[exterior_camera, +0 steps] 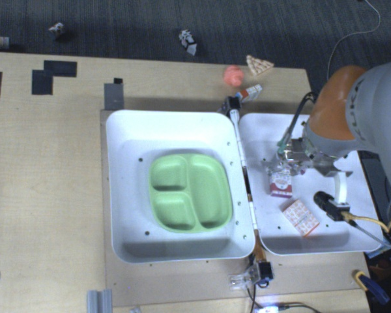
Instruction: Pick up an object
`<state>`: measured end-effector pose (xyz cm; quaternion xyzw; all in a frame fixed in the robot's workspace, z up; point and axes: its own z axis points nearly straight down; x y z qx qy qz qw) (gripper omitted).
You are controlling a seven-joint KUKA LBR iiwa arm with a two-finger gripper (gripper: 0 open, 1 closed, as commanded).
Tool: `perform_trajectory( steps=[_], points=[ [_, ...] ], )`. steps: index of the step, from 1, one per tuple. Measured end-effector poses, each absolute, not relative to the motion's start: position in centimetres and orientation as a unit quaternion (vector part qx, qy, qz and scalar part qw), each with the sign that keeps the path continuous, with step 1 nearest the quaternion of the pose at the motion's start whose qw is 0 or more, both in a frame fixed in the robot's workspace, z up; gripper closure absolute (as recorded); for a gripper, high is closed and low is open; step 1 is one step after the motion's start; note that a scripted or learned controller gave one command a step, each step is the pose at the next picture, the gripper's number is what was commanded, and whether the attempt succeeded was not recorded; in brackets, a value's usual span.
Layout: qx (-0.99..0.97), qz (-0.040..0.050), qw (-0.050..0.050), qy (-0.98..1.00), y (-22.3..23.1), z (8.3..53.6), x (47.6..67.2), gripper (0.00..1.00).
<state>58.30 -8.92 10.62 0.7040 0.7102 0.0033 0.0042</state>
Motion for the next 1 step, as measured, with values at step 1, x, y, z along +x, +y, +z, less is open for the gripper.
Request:
perform_trajectory(
  steps=[1],
  points=[
    [0.705, 0.0014, 0.001, 0.709, -4.38, 18.48, 49.64, 1.0]
  ],
)
